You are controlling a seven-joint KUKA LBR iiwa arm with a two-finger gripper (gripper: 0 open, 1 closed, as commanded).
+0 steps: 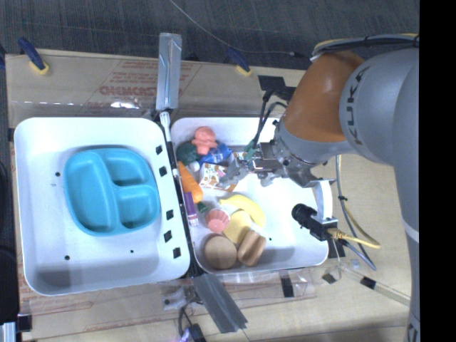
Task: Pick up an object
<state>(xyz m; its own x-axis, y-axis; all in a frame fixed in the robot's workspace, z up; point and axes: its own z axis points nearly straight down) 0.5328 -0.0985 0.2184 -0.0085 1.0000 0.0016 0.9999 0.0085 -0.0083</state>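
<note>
The right bin (303,251) holds a pile of toy food and small objects. A pink doll-like figure (204,139) lies at the top, with a blue and green piece (191,152) beside it. An orange carrot (189,182) runs along the left wall. A small printed card (211,176) sits in the middle. Lower down lie a yellow banana (244,206), a pink piece (217,221) and two brown bread-like pieces (220,252) (251,246). My gripper (236,171) hangs over the middle of the pile, by the card, and nothing shows between its fingers.
The left bin (43,262) holds a blue sectioned tray (112,189). A divider with black clips (173,205) separates the bins. The arm's orange band (324,102) and grey body cover the right bin's upper right. Cables (353,237) trail at the right.
</note>
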